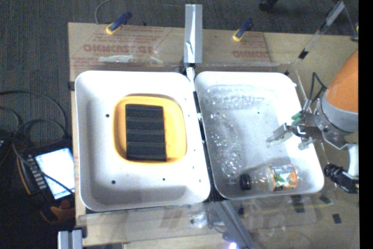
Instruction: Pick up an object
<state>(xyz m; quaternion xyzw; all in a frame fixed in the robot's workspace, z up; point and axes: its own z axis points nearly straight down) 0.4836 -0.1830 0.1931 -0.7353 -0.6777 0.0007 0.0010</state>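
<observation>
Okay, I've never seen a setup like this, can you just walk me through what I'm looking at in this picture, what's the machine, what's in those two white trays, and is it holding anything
This is one camera fixed above a workbench, looking down at a slant. The machine is a robot arm, grey with an orange band, reaching in from the right side of the picture. Its hand is a two-finger gripper, hanging over the right-hand white bin. I see nothing between its fingers, though the view is too small to tell whether they are open or shut.

In the right bin a small plastic bottle with a dark cap lies on its side near the front edge, and something clear and crinkly, perhaps plastic wrap, lies further back. The left bin holds a yellow tray-like thing with a black ribbed block in it.
</observation>
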